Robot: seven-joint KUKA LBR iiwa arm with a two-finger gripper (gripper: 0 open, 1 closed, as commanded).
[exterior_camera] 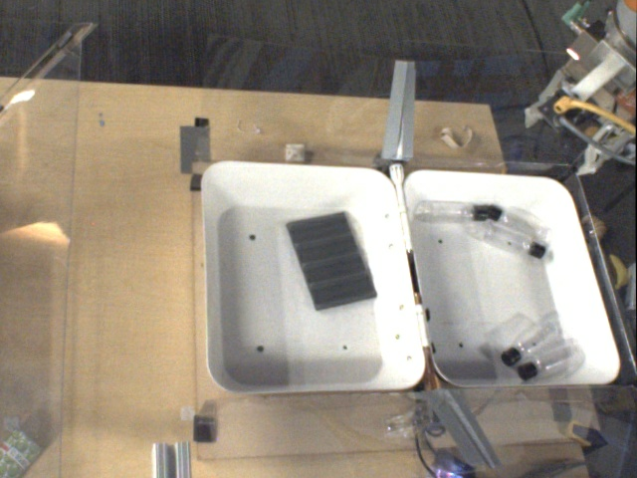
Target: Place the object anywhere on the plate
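Bench [119, 297] of pale wood holds two white bins side by side. Left bin [229, 357] has a dark ridged plate [331, 260] lying flat, turned a bit. Right bin [468, 297] has clear tubes with black caps: some near the top [488, 222], some in the bottom corner [532, 352].

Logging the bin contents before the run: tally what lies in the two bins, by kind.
Dark ribbed plate, left bin: 1
Clear vials with black caps, right bin: 4, two near the top, two at the bottom
Total: 5
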